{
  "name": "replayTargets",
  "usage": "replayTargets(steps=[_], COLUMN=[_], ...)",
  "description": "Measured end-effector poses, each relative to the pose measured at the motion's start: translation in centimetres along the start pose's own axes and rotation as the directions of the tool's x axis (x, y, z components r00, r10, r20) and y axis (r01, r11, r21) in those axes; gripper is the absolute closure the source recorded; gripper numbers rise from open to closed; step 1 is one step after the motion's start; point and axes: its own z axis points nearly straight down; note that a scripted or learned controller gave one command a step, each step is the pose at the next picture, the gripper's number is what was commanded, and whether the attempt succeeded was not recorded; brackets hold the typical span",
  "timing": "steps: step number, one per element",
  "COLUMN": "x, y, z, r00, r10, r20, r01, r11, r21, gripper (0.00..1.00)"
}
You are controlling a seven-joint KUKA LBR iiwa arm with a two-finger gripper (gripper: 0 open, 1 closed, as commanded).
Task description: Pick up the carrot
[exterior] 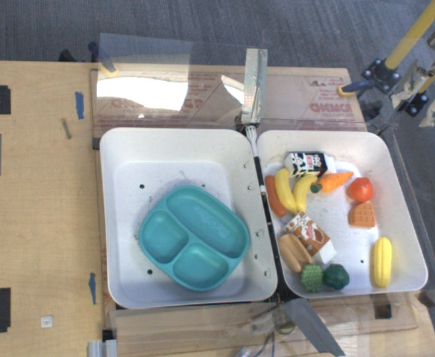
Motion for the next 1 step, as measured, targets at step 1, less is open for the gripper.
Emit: replayTargets(steps=[1], x=[-0.18], y=[-0.1], z=[-1.29], r00=[1.0], r10=[0.003], r20=[0.008], r01=[-0.003], r11=[1.0], r21=[0.008], gripper=[1.0])
